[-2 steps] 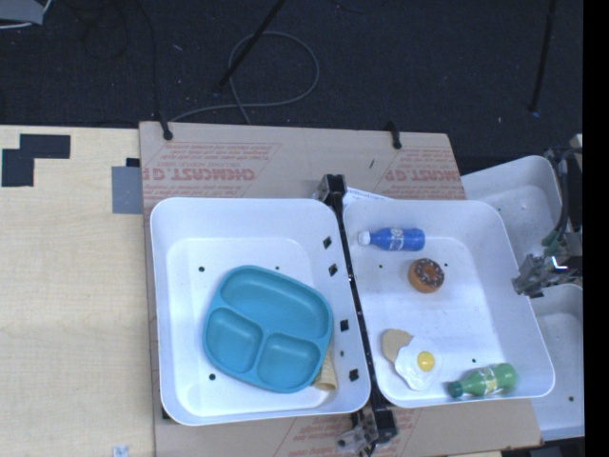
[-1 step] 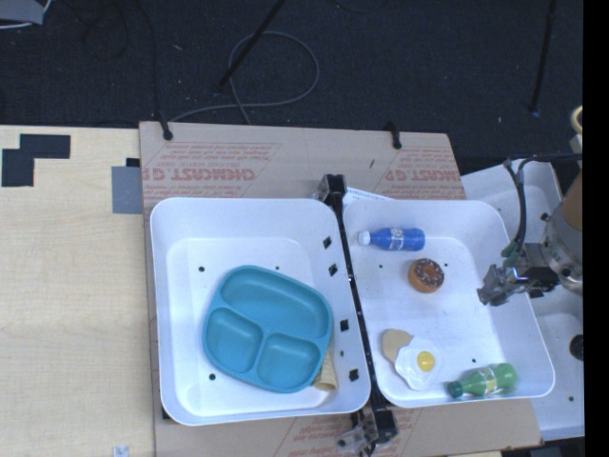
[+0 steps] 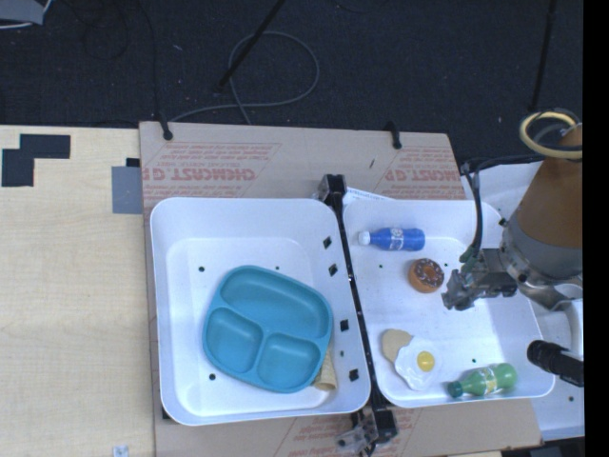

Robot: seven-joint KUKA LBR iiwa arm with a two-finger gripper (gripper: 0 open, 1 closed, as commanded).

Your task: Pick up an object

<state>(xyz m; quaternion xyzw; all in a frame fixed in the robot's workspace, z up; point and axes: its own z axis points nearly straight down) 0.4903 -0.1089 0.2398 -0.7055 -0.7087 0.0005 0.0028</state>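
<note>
So the arm comes in from 3 o'clock and hangs low over the right bin, with the tool parked just beside the donut, on the donut's 3 o'clock side. Looks to me like it's lining up on that donut, though it could just as easily be going for something else, since the task only says to grab an object. Nothing is between the fingers as far as I can see, and honestly I can't tell whether the tool is spread wide or pinched narrow, it's just a dark lump from this angle. Candidates are all in the right bin: blue bottle lying on its side up at 12 o'clock of the donut, fried egg down at 6 o'clock with a tan cookie-ish piece touching it, and a green bottle lying flat toward the bin's 5 o'clock corner. The left bin has a blue divided tray sitting at a bit of an angle, with something tan poking out under its 4 o'clock corner. Both bins sit on a cardboard sheet on the desk, probably so they don't slide. The donut's flat and round, so I'd guess the fingers need to straddle it cleanly or it'll just scoot away.
</note>
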